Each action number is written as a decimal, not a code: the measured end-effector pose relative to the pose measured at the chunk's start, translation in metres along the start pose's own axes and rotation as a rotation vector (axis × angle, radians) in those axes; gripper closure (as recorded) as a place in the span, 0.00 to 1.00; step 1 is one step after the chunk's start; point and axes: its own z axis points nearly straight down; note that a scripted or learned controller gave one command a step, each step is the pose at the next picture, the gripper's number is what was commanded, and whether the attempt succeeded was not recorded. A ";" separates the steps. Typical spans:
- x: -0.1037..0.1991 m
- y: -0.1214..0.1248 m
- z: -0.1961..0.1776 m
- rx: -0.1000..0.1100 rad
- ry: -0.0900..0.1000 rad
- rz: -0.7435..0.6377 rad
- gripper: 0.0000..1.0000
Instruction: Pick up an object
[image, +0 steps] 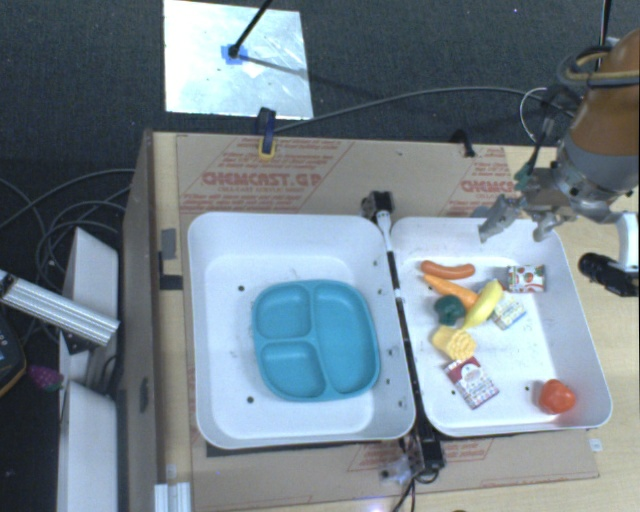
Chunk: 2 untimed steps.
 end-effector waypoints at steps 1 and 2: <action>0.035 -0.015 0.139 0.004 0.001 -0.001 0.00; 0.048 -0.041 0.170 0.002 0.001 0.002 0.00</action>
